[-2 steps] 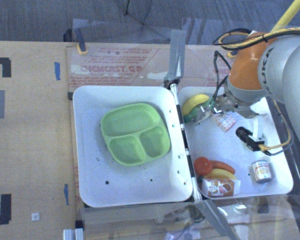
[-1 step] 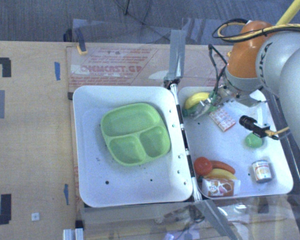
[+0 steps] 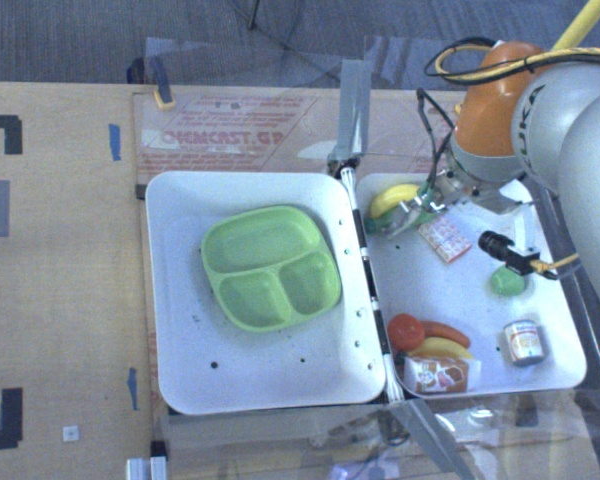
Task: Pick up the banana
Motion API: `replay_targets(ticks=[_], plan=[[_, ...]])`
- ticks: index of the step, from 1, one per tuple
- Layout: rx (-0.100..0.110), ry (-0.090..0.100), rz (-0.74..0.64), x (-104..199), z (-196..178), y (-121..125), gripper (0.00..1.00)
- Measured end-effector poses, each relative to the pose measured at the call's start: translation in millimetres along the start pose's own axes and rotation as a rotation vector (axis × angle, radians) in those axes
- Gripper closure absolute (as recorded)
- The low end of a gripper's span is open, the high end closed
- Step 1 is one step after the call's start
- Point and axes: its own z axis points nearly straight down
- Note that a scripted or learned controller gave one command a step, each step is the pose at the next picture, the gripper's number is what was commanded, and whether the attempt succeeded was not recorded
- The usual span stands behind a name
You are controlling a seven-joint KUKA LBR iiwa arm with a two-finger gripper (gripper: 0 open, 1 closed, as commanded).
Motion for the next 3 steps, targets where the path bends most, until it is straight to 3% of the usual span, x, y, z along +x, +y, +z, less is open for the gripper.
replay_targets(ticks=[3], plan=[[0.0,0.0,0.0,-0.1,0.0,0.0,0.0]])
